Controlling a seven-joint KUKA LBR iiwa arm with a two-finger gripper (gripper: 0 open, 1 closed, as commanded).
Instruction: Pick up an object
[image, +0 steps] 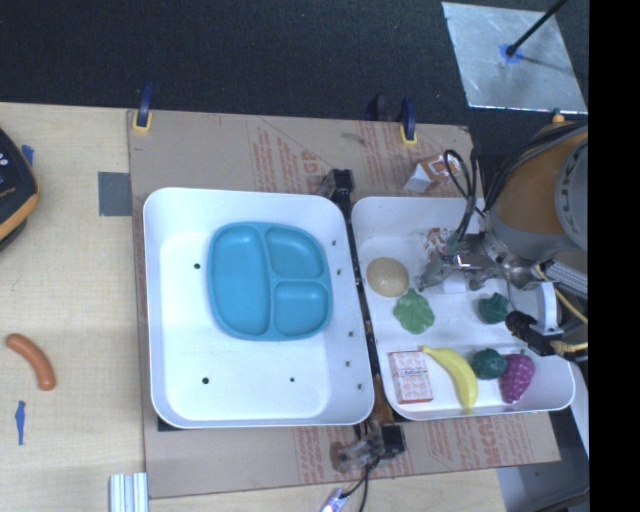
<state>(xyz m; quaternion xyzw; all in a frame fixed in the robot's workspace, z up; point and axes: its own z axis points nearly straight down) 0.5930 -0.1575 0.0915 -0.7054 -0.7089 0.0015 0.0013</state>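
The right white bin (560, 398) holds several small toy foods. A beige round piece (387, 275) lies by its left wall, with a green leafy piece (413, 312) just below it. Along the front lie a red-and-white box (408, 375), a yellow banana (452, 372), a dark green piece (489, 362) and purple grapes (517, 377). Another dark green piece (492, 307) sits mid-right. My gripper (447, 266) hangs low over the upper middle of this bin, right of the beige piece and above the leafy one. A small reddish-white item (437, 240) shows just behind it.
The left white bin (175, 390) carries a blue compartment plate (270, 280). On the wooden bench at far left lie a toy sausage (32, 360) and a black-and-yellow device (12, 190). Cables and the orange-banded arm (535, 200) crowd the right bin's right side.
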